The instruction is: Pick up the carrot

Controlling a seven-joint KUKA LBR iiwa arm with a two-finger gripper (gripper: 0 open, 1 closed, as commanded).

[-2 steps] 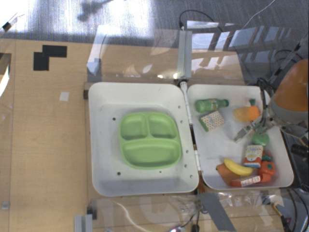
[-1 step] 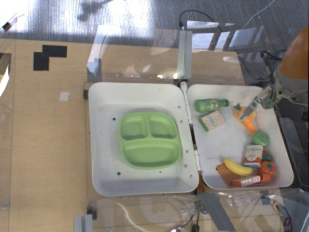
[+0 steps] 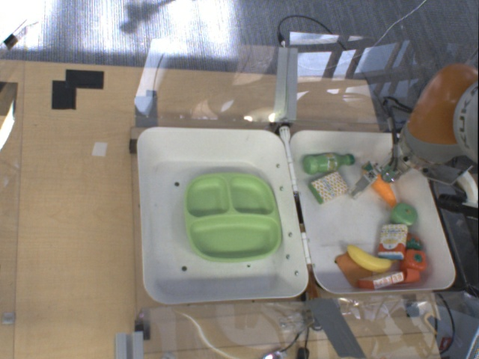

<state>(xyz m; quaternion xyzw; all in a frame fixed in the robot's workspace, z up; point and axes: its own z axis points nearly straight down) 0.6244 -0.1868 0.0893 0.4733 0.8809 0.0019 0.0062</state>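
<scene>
Orange carrot (image 3: 385, 191) | right bin (image 3: 329, 223), about 1 o'clock, below the claw (image 3: 378, 173) | claw touching its top end, grip state cannot tell | step: grasp attempt, judged | next: confirm hold, lift straight, clear of green disc (image 3: 404, 214) at 5 o'clock.

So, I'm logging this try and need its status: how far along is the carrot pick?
Done: the arm has reached into the right bin, and the end effector sits at the carrot, near its upper end. In hand: the approach or grasp; I cannot tell whether the carrot is gripped. Left: the lift, since the carrot appears to lie on the bin floor, between the green bottle and the green round piece.
</scene>
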